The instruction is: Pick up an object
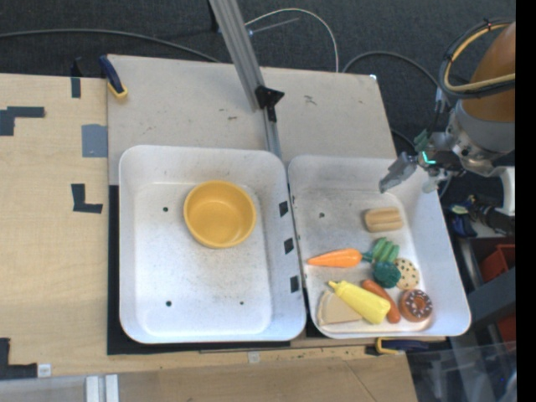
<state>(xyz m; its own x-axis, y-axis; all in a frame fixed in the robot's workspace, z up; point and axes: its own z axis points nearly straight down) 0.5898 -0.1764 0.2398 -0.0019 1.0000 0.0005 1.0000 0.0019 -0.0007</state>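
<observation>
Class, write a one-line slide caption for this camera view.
Pincer poised above right bin of toy food; yellow bowl sits in left bin.

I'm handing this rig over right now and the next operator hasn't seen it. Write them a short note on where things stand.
Gripper: over the right bin's far right corner, nothing visibly held.
Right bin: tan block, carrot, green vegetable, cookie, yellow bottle, donut, clustered at its near right.
Left bin: yellow bowl.
Done: nothing picked.
Left: descend, grasp one item; the tan block lies closest.
</observation>
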